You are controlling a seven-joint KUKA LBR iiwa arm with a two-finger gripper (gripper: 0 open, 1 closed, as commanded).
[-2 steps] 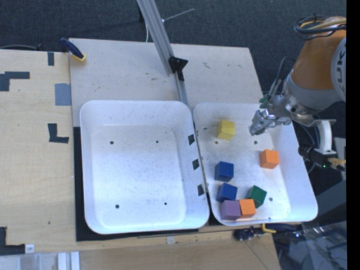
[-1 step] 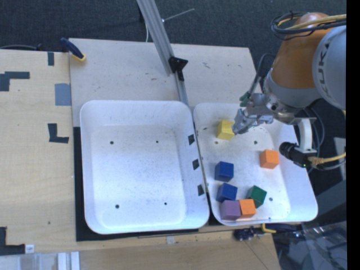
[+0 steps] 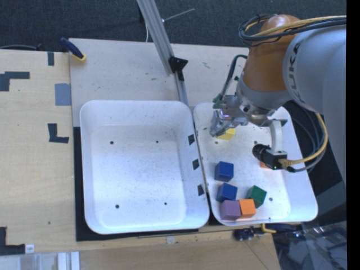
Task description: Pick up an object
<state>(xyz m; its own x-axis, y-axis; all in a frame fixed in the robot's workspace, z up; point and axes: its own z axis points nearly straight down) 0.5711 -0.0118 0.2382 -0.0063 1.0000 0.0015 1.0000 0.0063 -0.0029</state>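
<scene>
My gripper (image 3: 221, 125) hangs over the far end of the right bin (image 3: 281, 204), its tips right beside a small yellow block (image 3: 227, 133) that peeks out under it. I cannot make out whether the block sits between the fingers. Nearer the front of the same bin lie two blue cubes (image 3: 224, 170) (image 3: 227, 192), a green cube (image 3: 257, 195), an orange cube (image 3: 247, 207) and a purple cube (image 3: 230, 209). A small orange piece (image 3: 263, 163) shows behind the arm's black fitting.
The left bin (image 3: 135, 167) stands beside the right one, sharing a raised divider with black marks (image 3: 194, 151). A slanted metal pole (image 3: 160, 35) crosses the back of the bench. The bulky arm covers the right bin's back right corner.
</scene>
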